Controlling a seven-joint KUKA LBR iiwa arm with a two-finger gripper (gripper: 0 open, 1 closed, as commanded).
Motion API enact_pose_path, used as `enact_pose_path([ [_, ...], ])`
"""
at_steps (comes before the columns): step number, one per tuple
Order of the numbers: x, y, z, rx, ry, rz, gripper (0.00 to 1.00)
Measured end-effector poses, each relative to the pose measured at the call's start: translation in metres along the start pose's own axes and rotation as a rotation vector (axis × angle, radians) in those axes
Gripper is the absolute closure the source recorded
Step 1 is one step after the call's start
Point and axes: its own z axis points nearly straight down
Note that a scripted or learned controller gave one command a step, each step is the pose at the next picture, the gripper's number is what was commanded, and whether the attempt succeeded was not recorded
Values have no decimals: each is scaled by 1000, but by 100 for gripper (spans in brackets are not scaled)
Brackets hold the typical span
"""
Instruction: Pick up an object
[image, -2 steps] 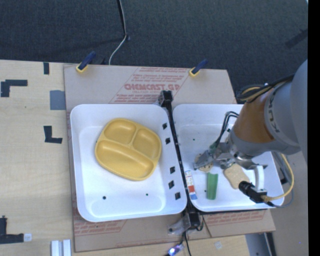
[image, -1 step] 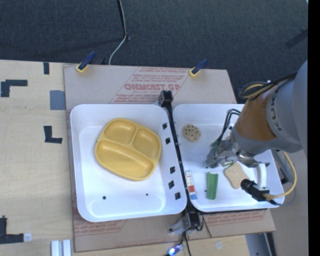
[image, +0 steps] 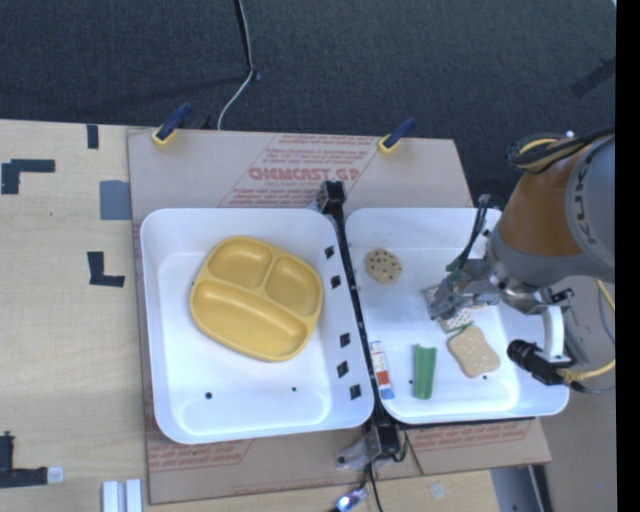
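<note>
My gripper (image: 446, 304) hangs low over the middle of the right bin (image: 500, 405). Just below it lies a small pale speckled piece (image: 459, 320), partly hidden by the gripper. A tan toast-like slab (image: 473, 352) lies right beside that piece, toward the front. To the slab's left, a green stick-shaped object (image: 424, 371) lies near the front wall. A round brown cookie (image: 382, 265) rests to the gripper's left, toward the back. A thin red-and-white tube (image: 378, 368) lies along the bin's left wall.
The left bin (image: 165, 330) holds a yellow divided plate (image: 257, 297). A black divider strip (image: 344, 300) runs between the bins. The arm's grey body with its orange band (image: 545, 215) overhangs the right bin's far right side.
</note>
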Motion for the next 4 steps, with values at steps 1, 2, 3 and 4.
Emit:
enact_pose_path([
  [1,-4,8,-58,0,0,-1,100],
  [2,-5,16,-118,-2,-1,-1,100],
  [3,58,25,-115,3,1,-6,100],
  [4,110,26,-114,3,1,-5,100],
])
